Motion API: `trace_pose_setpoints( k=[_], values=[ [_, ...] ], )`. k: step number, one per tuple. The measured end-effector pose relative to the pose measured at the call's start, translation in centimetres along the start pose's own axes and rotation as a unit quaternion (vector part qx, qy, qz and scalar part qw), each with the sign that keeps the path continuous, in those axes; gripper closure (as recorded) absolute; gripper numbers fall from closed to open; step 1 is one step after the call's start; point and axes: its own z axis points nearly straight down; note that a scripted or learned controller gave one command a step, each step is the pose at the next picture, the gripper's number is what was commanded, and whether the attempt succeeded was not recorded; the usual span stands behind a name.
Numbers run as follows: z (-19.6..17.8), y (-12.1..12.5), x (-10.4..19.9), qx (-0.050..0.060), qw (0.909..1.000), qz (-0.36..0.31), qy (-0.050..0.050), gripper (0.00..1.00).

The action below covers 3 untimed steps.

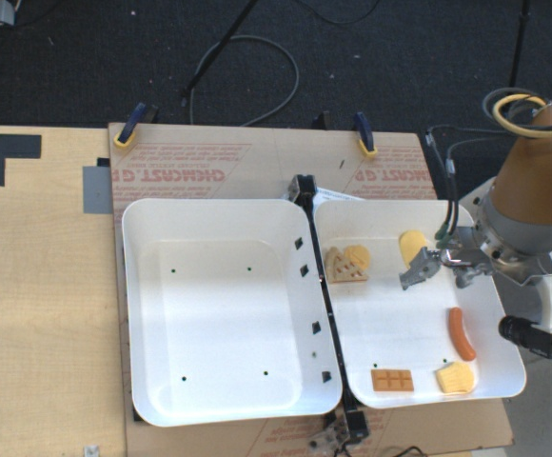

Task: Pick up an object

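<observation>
Gripper (pixel 419 276) hangs over the right bin (pixel 504 379), up near its top-right area, and honestly I can't tell if it's open or shut from this angle; nothing is visibly in it, so I wouldn't call anything grabbed. Closest candidate is the yellow piece (pixel 411 246), sitting just up and a touch left of the tip, nearly touching in this slanted view. The waffle-looking piece (pixel 346 264) is further left toward the divider, and the sausage (pixel 461 334) lies below and to the right, long axis running roughly up-down in the picture. The cracker (pixel 392 380) and cheese wedge (pixel 456 378) sit along the bottom edge, well apart from the tip. My guess is that the yellow piece is the target.
</observation>
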Motion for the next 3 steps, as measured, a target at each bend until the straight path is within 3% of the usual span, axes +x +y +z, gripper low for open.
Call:
trace_pose_setpoints(
  k=[1,2,3],
  values=[
    [4.9,3.2,9.1,0.002,0.9996,-0.029,0.001,0.0],
    [9.3,2.1,4.2,0.002,1.0,0.002,0.0,0.0],
    [14.9,5.6,2.5,0.001,1.0,0.0,0.0,0.0]
  ],
)
